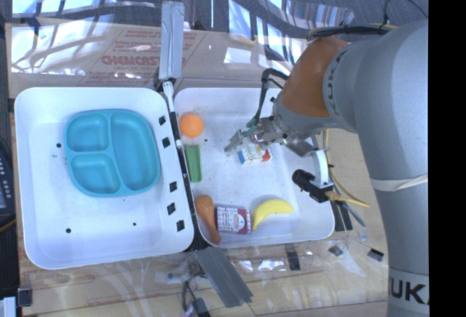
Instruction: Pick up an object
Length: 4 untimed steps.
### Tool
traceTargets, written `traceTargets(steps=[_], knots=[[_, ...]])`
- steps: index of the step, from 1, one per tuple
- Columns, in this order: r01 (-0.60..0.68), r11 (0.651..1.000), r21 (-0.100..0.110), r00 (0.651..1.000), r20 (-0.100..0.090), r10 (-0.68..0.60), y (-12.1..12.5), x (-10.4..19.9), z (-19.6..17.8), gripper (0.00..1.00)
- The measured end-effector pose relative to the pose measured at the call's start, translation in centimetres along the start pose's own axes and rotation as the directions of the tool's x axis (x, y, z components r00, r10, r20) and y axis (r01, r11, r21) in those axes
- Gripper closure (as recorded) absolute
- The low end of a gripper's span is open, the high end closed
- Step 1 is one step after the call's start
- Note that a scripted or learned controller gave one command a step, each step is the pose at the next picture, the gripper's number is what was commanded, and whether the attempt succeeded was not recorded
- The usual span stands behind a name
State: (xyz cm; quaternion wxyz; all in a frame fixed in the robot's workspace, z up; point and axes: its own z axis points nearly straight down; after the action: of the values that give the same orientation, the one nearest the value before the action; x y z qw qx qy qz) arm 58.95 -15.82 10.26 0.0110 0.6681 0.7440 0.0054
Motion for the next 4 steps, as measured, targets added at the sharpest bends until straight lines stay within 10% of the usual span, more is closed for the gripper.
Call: traceTargets(steps=[3,4], knots=[[-0.015,1.0,0.006,1.0,-0.005,0.015,1.3,-4.1,0.1,0.0],[-0.029,1.0,0.007,1.0,-0.003,0.029,7.3,-0.4,0.3,0.0]])
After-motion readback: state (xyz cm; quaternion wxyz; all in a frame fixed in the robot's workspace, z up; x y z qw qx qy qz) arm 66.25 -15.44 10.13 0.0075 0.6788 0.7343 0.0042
